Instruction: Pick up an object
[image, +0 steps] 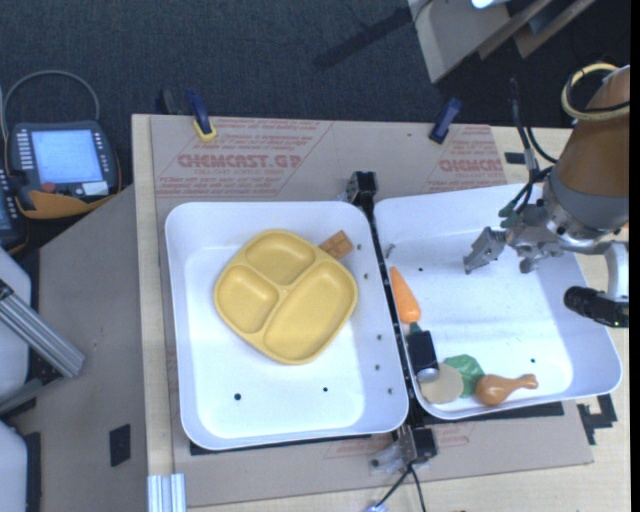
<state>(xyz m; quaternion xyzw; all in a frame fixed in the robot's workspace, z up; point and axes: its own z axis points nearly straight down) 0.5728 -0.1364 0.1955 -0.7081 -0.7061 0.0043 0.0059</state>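
Resting on a desk (150, 300), two white bins sit side by side. Left bin (190, 330) holds a yellow tray (285, 295). Right bin (560, 330) holds a carrot (404, 295), drumstick (505, 386), green piece (466, 366) and black block (421, 350). Gripper (505, 255) hovers above, fingers spread wide, holding nothing.

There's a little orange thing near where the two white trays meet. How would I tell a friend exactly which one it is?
Start at the right white bin and follow its left wall. About halfway down lies the carrot, a small tapered orange piece. Unlike the black block below it or the brown drumstick at the bottom, it is bright orange and lies alone.
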